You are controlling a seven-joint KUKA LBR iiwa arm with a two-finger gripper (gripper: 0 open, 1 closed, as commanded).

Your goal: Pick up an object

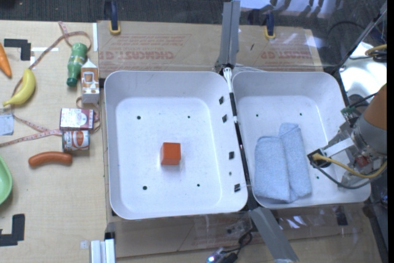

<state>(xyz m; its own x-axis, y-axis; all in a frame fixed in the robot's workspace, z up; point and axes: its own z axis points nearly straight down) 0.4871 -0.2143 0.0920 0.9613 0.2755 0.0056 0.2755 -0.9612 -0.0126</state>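
Note:
A small orange-red cube [171,153] lies alone near the middle of the left bin [123,194]. In the right bin [277,95] a folded pale-blue cloth [283,168] rests against the front wall. My gripper [358,160] hangs low at the right bin's right rim, just right of the cloth and apart from it. Nothing shows in its grasp.
Left of the bins, on the wooden bench, lie a banana [22,89], a carrot [4,61], a green bottle [76,61], a small carton [90,84], a can [76,140], a sausage [50,159] and a green bowl [4,180]. A grey divider [230,34] stands behind the bins.

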